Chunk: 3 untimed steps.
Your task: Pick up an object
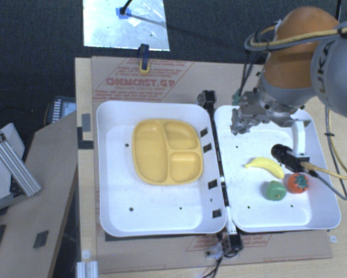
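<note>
Looking down, we see the gripper (241, 123) over the right bin's (321, 213) far left corner; whether it is open, we cannot tell. A banana (265, 166), green fruit (274, 190) and tomato (297, 182) lie nearby. A yellow divided plate (166, 152) sits in the left bin (112, 201).

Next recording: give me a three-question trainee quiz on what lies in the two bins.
1. True or false: the yellow three-compartment plastic tray lies in the left white bin.
2. What touches the round red toy tomato in the right white bin? A) yellow toy banana B) green toy pepper C) neither
3. Fill in: the gripper hangs over the ____ bin.

Key: 1 true; 2 C, as far as the view shows; 3 right.
</note>
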{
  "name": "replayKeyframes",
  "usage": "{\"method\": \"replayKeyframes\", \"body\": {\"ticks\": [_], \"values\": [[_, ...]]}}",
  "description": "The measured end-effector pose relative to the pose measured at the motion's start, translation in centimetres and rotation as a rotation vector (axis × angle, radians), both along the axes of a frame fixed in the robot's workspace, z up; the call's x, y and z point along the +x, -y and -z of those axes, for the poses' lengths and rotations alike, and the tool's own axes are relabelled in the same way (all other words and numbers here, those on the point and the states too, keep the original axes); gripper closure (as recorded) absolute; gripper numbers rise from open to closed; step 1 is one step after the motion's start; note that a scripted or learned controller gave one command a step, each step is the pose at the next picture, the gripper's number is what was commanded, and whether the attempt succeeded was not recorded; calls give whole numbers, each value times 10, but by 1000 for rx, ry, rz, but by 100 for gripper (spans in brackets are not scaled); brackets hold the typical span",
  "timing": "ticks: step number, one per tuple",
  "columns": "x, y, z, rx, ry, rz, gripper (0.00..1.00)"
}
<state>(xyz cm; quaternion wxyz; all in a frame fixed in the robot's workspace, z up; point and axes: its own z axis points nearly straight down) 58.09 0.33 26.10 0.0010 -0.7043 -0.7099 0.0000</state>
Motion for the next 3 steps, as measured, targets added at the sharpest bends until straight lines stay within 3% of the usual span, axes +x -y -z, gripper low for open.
{"method": "replayKeyframes", "body": {"ticks": [1, 2, 3], "values": [[-19, -35, 15, 0, 1, -1, 100], [-41, -90, 30, 1, 0, -2, 100], [-59, -102, 30, -1, 1, 1, 100]]}}
